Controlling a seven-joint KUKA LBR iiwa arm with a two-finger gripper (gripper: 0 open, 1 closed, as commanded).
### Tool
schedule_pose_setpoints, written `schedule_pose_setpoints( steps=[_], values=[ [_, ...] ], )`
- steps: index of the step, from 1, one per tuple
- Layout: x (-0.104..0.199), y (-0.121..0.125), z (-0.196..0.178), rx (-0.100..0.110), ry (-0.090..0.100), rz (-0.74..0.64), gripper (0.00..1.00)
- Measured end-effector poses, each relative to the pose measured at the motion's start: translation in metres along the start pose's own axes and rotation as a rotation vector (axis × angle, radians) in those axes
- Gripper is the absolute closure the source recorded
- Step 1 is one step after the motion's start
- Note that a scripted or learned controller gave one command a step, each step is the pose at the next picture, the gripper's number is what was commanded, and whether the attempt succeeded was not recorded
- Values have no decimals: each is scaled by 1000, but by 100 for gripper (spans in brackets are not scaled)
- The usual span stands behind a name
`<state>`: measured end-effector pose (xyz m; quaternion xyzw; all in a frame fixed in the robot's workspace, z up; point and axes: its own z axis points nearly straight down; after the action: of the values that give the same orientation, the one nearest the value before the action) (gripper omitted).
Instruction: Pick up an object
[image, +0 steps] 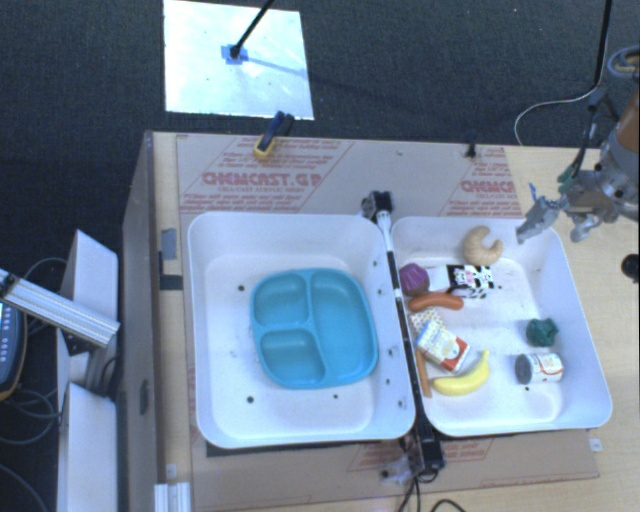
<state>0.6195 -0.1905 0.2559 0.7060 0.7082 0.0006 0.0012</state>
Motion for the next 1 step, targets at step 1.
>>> schedule_pose_setpoints(
  steps=[1],
  values=[
    [51, -27, 104, 3, 1, -1, 0]
  ],
)
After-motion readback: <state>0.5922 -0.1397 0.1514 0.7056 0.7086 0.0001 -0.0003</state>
